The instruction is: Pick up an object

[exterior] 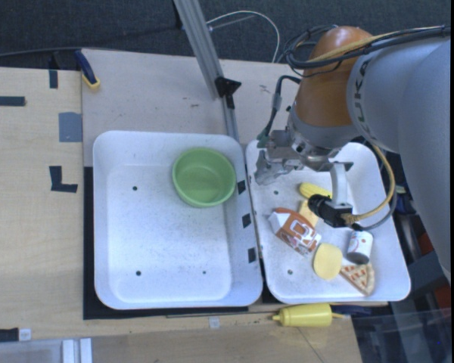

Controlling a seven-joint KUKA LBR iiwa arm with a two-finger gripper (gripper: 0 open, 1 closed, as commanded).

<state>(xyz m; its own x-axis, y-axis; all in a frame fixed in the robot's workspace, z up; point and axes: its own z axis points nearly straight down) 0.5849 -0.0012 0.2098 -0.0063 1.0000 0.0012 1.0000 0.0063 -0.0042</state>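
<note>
Your left bin (121,278) carries one green bowl (203,176), upright, near its far right corner. Your right bin (397,282) holds the loose objects: an orange-and-white carton (295,230) lying near the middle, a yellow disc (327,261) just beside it toward the near edge, a waffle-patterned wedge (359,277) at the near right corner, a small grey cup (359,244) above that wedge, and a yellow banana-like piece (313,191) near the middle, partly covered by a black fitting. A yellow bottle (306,315) lies on the bench outside the near edge. Your gripper (268,165) hangs over the far left corner of the right bin; I cannot tell its state, and no object is visible in it.
</note>
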